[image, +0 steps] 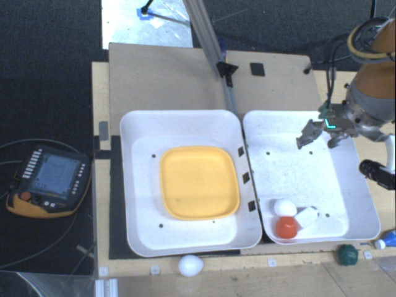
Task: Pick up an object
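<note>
In the right bin [291,166], near its front edge, lie a red ball [286,228], a white ball [284,207] just behind it, and a small white block [306,216] to their right. The three touch or nearly touch. My gripper [320,138] hangs over the back right part of that bin, well behind the objects, with its two dark fingers spread apart and nothing between them.
The left bin [139,178] holds a yellow square plate [199,182]. A white egg-shaped object [190,265] lies on the bench in front of the left bin. A dark green ball [348,254] sits at the bench's front right. A teach pendant [48,179] lies on the floor at left.
</note>
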Controlling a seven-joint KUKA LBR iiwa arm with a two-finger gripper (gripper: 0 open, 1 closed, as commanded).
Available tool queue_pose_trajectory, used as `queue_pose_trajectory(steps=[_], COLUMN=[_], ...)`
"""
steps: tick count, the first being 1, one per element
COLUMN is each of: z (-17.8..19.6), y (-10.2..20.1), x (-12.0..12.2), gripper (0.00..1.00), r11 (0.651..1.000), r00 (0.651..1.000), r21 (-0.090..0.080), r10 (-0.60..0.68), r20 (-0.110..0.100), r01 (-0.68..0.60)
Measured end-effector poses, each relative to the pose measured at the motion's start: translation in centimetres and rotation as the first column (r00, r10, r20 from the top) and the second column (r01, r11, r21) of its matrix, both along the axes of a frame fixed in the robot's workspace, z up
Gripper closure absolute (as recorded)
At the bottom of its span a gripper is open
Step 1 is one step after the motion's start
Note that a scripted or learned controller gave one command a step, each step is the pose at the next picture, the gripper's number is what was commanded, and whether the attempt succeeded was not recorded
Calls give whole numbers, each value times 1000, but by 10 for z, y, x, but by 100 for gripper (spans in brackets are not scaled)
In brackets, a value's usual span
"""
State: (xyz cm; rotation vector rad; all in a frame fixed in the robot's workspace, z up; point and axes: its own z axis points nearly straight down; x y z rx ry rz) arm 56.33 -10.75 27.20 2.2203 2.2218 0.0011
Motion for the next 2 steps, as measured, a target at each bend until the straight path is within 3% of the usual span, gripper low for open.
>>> queue_pose_trajectory(steps=[1,2], z=[0,-61], y=[0,2], x=[0,3], gripper=[0,0], r11=[1000,1000], r00=[1000,1000], r21=[0,0], r10=[0,-1], r20=[0,-4], r01=[0,1])
